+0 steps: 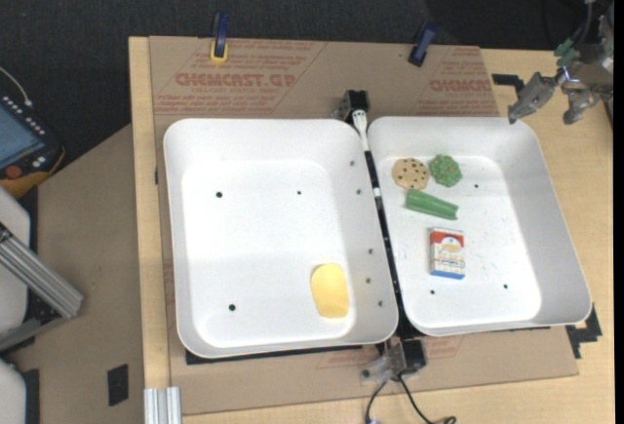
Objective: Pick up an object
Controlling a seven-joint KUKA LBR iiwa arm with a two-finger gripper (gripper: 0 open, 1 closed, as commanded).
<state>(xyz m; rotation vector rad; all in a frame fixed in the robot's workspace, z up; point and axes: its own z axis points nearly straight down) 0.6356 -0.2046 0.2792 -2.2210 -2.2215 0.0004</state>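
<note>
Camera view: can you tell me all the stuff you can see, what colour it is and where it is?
white bins: two, white, side by side on the bench
yellow object: one, yellow, left bin, near its front right corner
cookie: one, tan with dark chips, right bin, back left
round green object: one, green, right bin, just right of the cookie
long green object: one, green, right bin, below the cookie
small box: one, red, white and blue, right bin, middle
clamps: two, blue, back edge of the board
gripper: one, grey metal, above the right bin's back right corner
</note>
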